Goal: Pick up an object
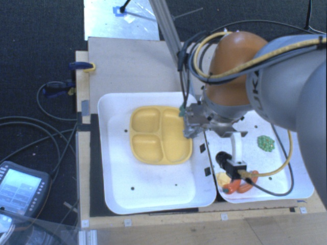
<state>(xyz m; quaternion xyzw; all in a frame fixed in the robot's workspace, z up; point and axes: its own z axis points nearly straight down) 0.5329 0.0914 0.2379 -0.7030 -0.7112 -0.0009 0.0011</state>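
Observation:
A yellow divided plate (156, 135) lies in the left bin (153, 193), in its upper middle. My gripper (188, 125) hangs at the plate's right rim, close to the wall between the two bins; the wrist hides the contact. In the right bin (286, 188) a green knobbly object (265, 143) lies towards the right. A small red and orange object (237, 187) and a pale yellow one (222, 178) sit together in that bin's front left corner.
The arm's grey body and orange band (235, 70) cover the back of the right bin. A clamp (82, 66) grips the bench's left edge. Cables and a teach pendant (20, 188) lie on the floor to the left.

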